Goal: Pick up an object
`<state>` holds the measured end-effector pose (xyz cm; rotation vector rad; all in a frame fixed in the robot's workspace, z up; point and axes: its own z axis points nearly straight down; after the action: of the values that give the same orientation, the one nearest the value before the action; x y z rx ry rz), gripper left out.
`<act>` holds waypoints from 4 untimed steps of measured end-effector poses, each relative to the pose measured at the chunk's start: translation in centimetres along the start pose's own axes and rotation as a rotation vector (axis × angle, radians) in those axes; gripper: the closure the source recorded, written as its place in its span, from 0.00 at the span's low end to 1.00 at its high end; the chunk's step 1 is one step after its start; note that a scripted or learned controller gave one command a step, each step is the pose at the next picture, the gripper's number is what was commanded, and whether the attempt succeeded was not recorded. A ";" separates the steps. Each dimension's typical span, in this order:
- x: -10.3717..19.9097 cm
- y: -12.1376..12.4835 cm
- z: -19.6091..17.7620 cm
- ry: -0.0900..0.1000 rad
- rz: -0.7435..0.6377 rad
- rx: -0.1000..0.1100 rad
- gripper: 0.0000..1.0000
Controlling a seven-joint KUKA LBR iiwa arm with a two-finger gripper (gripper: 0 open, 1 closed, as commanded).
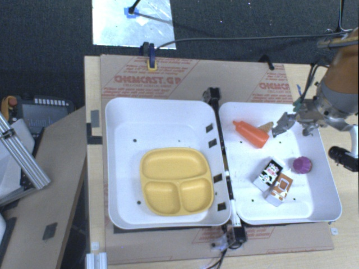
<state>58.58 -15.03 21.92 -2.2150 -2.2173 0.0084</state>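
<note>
Overhead, a tabletop point(185, 72) carries two shallow white bins side by side. A yellow divided plate point(176, 181) lies in the left bin point(120, 128). Several candidates for picking rest in the right bin point(320, 167): an orange carrot-shaped toy point(251, 133) toward the far edge, a small purple ball point(302, 164) near the right edge, and two small cartons, one black and white point(268, 174) touching a brown one point(279, 188), toward the near edge. The grey arm reaches in from the right, and its tool point(287, 123) hangs over the right bin's far side, just beside the carrot's thick end. Whether the tool is released or clenched cannot be told. Nothing appears lifted, so the pick seems not yet done; grasping and raising remain.
</note>
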 end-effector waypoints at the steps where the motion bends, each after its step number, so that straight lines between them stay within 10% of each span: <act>1: 0.0 0.2 -0.6 -0.002 -0.002 -0.011 0.00; 4: 0.6 1.1 13.5 -0.002 -0.001 -0.009 0.00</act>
<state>59.56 -14.43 8.40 -2.2197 -2.2234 0.0000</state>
